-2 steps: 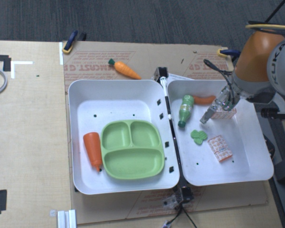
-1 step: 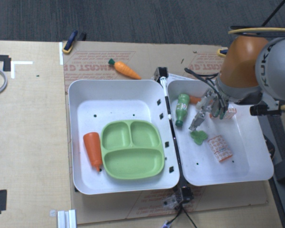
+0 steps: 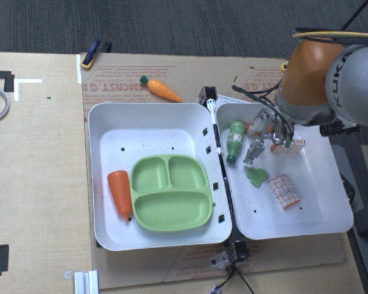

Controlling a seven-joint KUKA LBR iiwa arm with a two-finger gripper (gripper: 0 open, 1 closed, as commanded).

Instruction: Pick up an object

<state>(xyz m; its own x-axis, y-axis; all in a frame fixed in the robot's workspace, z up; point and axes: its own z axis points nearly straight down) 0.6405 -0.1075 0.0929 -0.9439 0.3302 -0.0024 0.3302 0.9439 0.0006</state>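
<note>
The fingers [image 3: 255,152] of the grey arm's gripper [image 3: 258,154] hang slightly parted, holding nothing, just above the small green leafy toy [image 3: 256,176] in the right white bin [image 3: 331,219], so the pick isn't yet made.

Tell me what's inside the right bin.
A green bottle, a green leafy piece and two red-and-white packets. The arm covers the bin's far corner.
</note>
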